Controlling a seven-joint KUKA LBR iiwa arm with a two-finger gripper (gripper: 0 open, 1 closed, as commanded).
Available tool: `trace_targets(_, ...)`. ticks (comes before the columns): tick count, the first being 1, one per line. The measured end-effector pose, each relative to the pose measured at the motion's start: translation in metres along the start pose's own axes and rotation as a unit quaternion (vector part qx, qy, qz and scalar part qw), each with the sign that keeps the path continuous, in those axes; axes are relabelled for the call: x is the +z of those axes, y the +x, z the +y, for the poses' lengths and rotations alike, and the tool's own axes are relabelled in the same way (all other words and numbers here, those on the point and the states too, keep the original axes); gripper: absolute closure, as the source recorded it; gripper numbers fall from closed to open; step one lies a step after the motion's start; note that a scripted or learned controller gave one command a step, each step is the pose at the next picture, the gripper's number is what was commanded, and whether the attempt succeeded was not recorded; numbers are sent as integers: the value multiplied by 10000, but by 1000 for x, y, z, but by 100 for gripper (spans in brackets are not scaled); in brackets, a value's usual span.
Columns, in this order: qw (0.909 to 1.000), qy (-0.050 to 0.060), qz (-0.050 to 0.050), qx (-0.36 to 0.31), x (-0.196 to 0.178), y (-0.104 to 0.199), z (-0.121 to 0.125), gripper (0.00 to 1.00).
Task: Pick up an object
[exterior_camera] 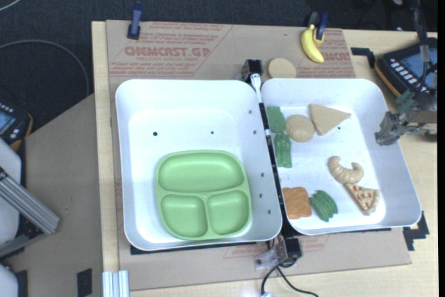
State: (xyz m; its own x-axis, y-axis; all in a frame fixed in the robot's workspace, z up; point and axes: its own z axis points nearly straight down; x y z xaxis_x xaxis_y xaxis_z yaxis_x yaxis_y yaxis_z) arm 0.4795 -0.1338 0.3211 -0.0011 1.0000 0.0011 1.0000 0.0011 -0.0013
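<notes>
The right bin (348, 97) holds several toy foods. A beige wedge (327, 117) and a round beige bun (300, 128) lie at the back. Two green pieces (275, 119) (283, 150) run along the left wall. A tan curled piece (345, 170) and a pizza slice (366, 199) lie toward the front right. An orange cracker (297, 202) and a dark green pickle (323, 205) sit at the front. My gripper (391, 130) hangs at the bin's right rim, beside the foods and touching none of them.
The left bin (139, 115) holds a green divided plate (203, 193). Behind the bins, on the brown board, lie a banana (313, 45) and a round beige disc (281, 68). Blue clamps (135, 20) grip the board's back edge. A dark device (407, 69) sits at the right.
</notes>
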Motion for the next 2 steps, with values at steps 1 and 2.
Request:
trace_targets(1, 10000, -2, 1, -2, 0, 1, 0, 100)
trace_targets(2, 10000, 3, -2, 8, 7, -2, 0, 100)
